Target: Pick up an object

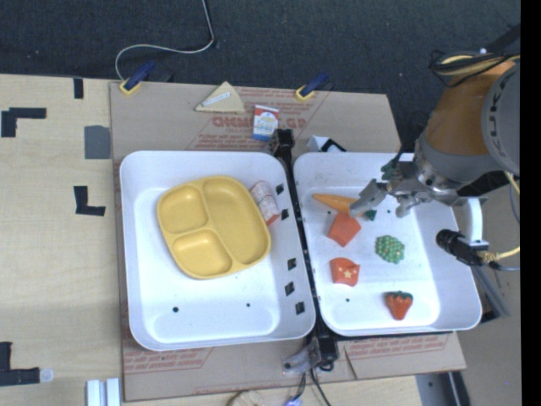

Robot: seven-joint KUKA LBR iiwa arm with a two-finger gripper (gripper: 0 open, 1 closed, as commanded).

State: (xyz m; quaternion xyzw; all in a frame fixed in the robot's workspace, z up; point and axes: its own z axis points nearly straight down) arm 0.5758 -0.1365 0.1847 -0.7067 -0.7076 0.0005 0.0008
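Observation:
The right bin point(456, 303) holds an orange carrot point(332, 201), a red-orange block point(343, 228), a green bumpy ball point(389, 249), a small red piece point(344, 271) and a strawberry point(399, 304). My gripper point(386, 201) hangs over the upper middle of this bin, just right of the carrot's tip and above the green ball. Its two grey fingers point(369, 200) stand apart, open, with nothing held between them.
The left bin point(139, 294) bears a yellow divided plate point(213, 225) and a small pale can point(266, 201) beside it. Behind the bins on the cardboard lie a small red-and-white box point(265, 123) and a tan wedge point(221, 98). The arm's cable loops at the right point(465, 248).

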